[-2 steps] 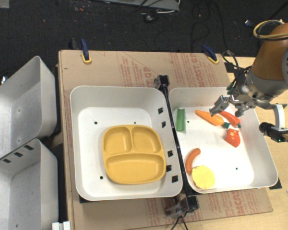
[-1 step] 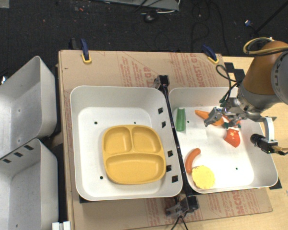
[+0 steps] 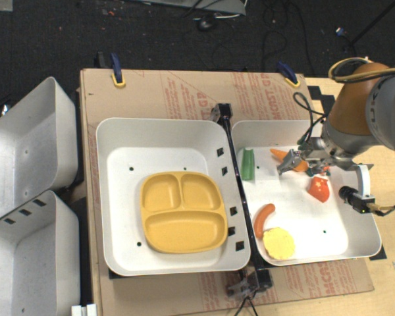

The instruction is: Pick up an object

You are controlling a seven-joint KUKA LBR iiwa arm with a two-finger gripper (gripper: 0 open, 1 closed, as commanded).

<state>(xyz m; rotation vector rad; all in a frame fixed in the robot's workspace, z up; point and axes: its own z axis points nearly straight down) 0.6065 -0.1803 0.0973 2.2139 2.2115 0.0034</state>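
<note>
Two shallow white bins sit side by side on the bench. The left bin [image 3: 112,196] holds one thing: a yellow divided plate [image 3: 183,211] with three compartments, two smaller ones toward the bin's far edge and one wide one toward its near edge. The plate lies flat, roughly in the middle of that bin's floor.

The right bin [image 3: 365,242] holds five loose items. One green block [image 3: 248,164] lies along the bin's left wall, near the far left corner. One orange carrot-like piece [image 3: 279,154] lies near the far edge, just beside the gripper. One red strawberry-shaped piece [image 3: 319,189] rests toward the right side of the bin, just below the gripper. One orange-red sausage [image 3: 263,219] lies slanted close to the left wall, toward the near edge. One yellow round piece [image 3: 278,243] sits in the near left corner, touching or almost touching the sausage's lower end.

The arm reaches in over the right bin's far right part, its orange band above the wrist. The gripper [image 3: 296,163] hangs low over the bin floor between the carrot-like piece and the red piece; whether its claw is spread or pressed together cannot be told, and nothing shows plainly in its grasp.
</note>
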